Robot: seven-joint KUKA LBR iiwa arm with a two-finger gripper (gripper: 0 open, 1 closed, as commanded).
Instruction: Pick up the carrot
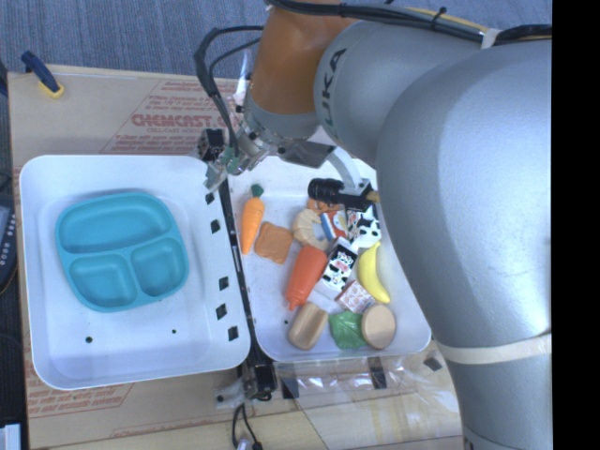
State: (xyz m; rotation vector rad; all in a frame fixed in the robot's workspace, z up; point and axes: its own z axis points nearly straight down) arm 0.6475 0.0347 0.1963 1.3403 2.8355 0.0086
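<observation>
1. The small orange carrot with green top (252, 221) is lying at frame centre, by the right white bin's (411, 331) left wall.
2. The gripper (228, 160) is hovering just above-left; its opening cannot be told.
3. The wall is risking being struck, or the adjacent tan slice (275, 243) grabbed.

Fixed overhead camera, slanted down, both bins (37, 251) visible

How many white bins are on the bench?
2. The left shallow white plastic bin holds a blue divided tray; the right shallow white plastic bin holds the toy food.
</observation>
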